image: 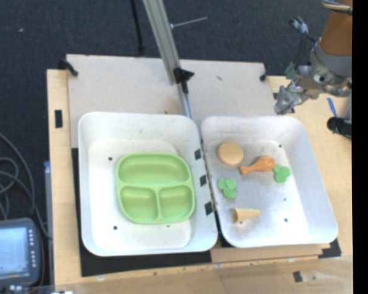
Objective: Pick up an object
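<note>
The right bin (306,182) holds a round tan bun (230,153), an orange drumstick (258,165), a green piece (281,174) at the drumstick's right end, another green piece (227,187) and a small cone (245,214). My gripper (285,100) hangs above the bench just beyond the right bin's far edge, apart from all of these. Nothing shows between its fingers.
The left bin (98,225) holds a light green divided tray (154,187). A slanted metal post (165,35) rises behind the bins, its foot near the gap between them. A screen device (9,250) sits at the lower left beside cables.
</note>
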